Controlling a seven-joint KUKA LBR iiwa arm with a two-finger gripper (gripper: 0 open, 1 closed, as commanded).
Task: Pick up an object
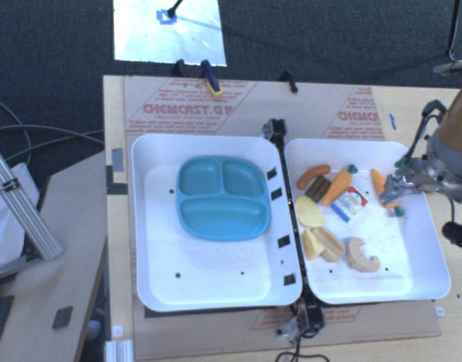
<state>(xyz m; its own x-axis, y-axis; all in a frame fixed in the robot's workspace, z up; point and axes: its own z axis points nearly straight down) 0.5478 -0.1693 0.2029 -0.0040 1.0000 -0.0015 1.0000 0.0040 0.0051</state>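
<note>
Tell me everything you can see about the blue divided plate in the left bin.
The blue divided plate looks like matte plastic, a rounded square with three compartments: two small ones at the far side, one wide one nearer the camera. It lies flat, slightly turned, on the floor of the left white bin, toward the far side. All compartments hold nothing, and nothing else touches it.

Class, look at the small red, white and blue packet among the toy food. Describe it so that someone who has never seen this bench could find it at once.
Start at the right-hand white bin, the one holding the toy food. Near its middle, just right of the long orange carrot, lies the packet. It is the only flat, rectangular item there, printed red, white and blue, while its neighbours are rounded and plainly coloured.
</note>
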